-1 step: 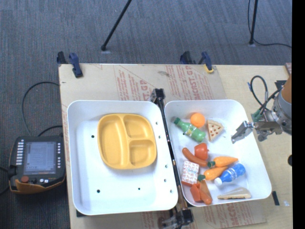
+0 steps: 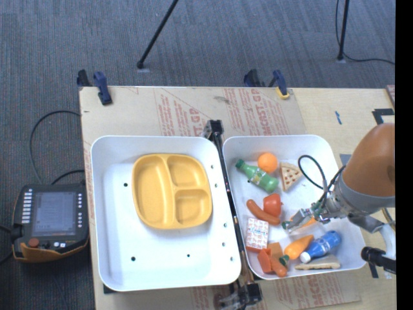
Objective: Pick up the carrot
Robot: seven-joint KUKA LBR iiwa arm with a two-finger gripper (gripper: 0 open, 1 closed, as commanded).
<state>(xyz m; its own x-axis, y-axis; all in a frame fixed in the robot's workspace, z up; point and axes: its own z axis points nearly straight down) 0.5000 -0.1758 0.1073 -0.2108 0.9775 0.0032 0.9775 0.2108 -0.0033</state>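
Your carrot (image 2: 298, 246) looks light, rigid and smooth, so grip across its thick middle. I cannot tell how the jaws (image 2: 302, 221) stand just above it.

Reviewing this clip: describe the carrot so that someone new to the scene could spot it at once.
Look in the right bin, at its near end. The carrot lies there at a slant, just below the gripper and touching the blue bottle on its right. It is a short, tapered orange piece, unlike the round orange fruit at the far end.
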